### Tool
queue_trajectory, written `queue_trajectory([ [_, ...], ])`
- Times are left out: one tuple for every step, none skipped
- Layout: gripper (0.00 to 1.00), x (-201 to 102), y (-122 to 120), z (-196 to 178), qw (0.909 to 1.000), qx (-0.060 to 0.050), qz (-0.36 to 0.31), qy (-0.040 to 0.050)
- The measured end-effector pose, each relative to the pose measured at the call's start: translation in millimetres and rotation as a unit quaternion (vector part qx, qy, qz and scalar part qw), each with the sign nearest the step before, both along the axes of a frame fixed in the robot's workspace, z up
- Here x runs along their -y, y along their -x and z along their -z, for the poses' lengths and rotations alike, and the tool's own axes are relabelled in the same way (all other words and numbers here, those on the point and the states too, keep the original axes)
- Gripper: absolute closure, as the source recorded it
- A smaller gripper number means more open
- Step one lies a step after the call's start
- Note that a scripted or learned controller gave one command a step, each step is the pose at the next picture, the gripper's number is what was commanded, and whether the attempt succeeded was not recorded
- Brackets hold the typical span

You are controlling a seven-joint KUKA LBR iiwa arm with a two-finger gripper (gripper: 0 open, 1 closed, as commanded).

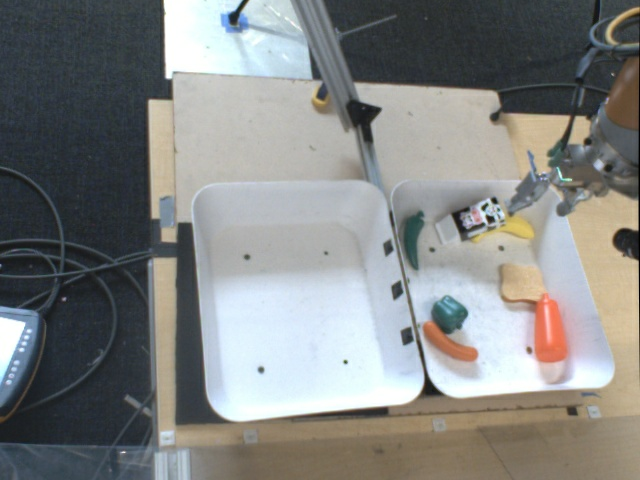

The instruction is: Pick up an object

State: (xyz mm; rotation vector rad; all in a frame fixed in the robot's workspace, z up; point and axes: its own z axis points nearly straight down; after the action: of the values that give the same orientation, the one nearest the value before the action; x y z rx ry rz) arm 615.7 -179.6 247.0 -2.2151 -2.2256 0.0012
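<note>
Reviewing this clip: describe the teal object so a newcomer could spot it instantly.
Look in the right bin, toward its near-left area. The teal block sits just above an orange sausage-shaped toy. It is the sole chunky blue-green piece there.

My arm point(622, 118) runs off the right edge, so I see little above the wrist. The yellow piece point(518, 229) lies partly under the black-and-white box point(476, 217). The tablet point(14, 353) at the left is cut by the edge.
</note>
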Motion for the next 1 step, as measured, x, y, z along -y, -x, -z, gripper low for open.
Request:
queue_trajectory([
  [0.00,-0.1,-0.7,-2.5,1.0000,0.002,-0.001,0.0008],
])
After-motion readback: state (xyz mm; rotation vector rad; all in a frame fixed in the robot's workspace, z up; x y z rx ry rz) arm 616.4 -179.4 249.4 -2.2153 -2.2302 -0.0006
